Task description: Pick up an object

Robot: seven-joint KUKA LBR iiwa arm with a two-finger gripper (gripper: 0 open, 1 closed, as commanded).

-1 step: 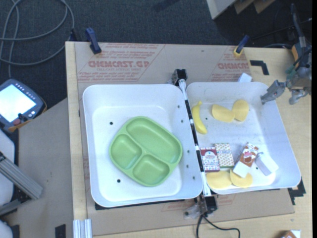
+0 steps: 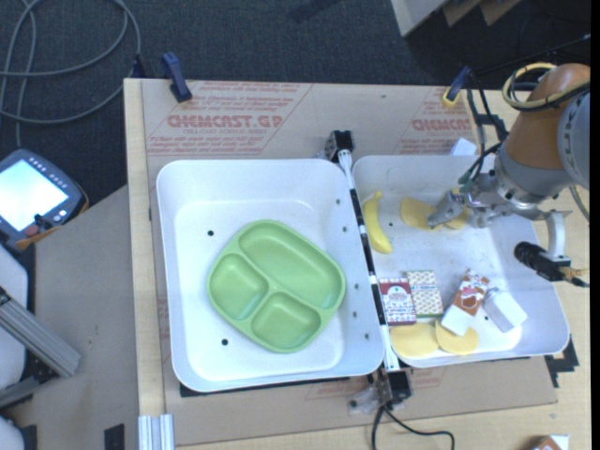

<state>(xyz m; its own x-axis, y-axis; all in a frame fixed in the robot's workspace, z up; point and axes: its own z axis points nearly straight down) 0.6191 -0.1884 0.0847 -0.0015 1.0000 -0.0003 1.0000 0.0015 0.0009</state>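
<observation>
Nearest in the right bin [image 2: 553, 331] lay two pale yellow discs [image 2: 436, 339], with two small cartons [image 2: 410, 298] and a white-and-red packet [image 2: 472, 298] just beyond them. The left bin [image 2: 178, 251] held one green divided plate [image 2: 275, 285]. Farther in the right bin, one banana [image 2: 376, 223] lay left of a third yellow disc [image 2: 417, 213]. The gripper [image 2: 450, 212] sat over that disc's right edge; whether it was open or closed could not be told.
</observation>
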